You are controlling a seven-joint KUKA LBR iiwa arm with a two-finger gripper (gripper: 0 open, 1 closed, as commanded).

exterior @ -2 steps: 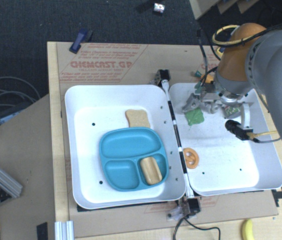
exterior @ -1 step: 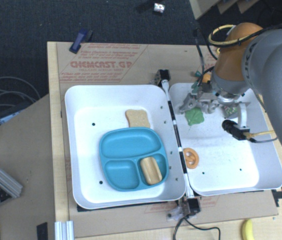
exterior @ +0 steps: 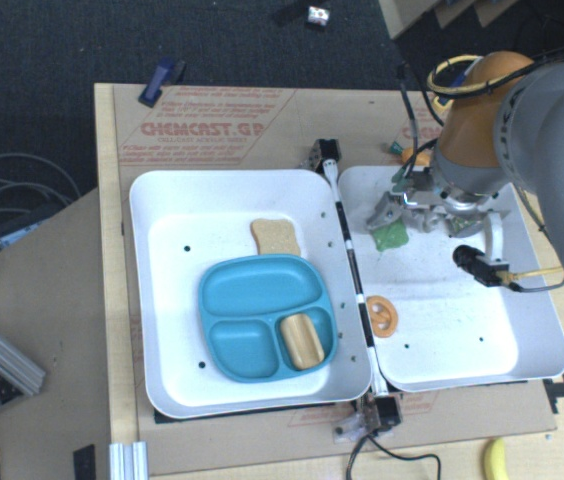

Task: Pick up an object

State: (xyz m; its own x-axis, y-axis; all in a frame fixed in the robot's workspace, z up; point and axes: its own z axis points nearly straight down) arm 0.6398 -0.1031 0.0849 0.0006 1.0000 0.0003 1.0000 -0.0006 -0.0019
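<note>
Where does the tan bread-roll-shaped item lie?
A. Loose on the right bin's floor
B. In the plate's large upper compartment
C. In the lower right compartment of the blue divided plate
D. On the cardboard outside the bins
C: the tan bread-roll-shaped item sits inside the lower right compartment of the blue divided plate in the left white bin.

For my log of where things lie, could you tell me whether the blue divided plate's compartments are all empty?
Not all. The blue divided plate holds a tan bread-like roll in its lower right compartment; its other two compartments look bare.
</note>
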